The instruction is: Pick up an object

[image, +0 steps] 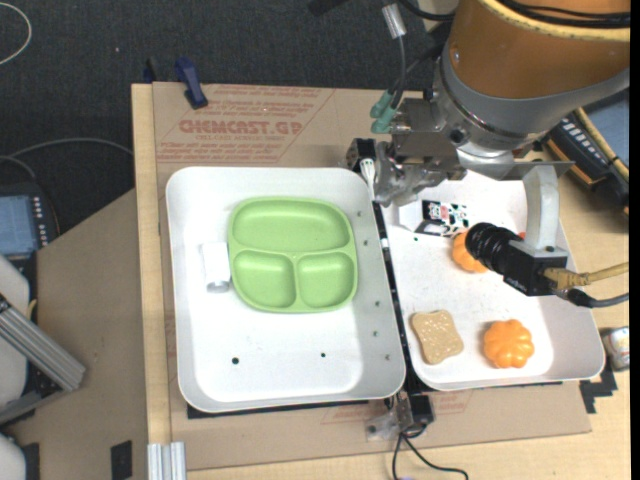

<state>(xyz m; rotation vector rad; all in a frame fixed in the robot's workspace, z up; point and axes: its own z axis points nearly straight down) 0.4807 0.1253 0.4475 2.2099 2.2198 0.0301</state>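
Fingers (415,190), their spread impossible to tell, hover above the right bin (575,353), seemingly just beside the black-and-white object (441,216).

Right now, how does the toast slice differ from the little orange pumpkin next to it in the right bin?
The toast slice is tan and speckled, while the pumpkin is bright orange. The toast slice is a flat, squarish slab lying on its face; the pumpkin is rounded and ribbed. The toast slice sits nearer the divider between the bins, the pumpkin nearer the outer edge. Both rest apart on the floor of the right bin, near its front rim, with nothing touching them.
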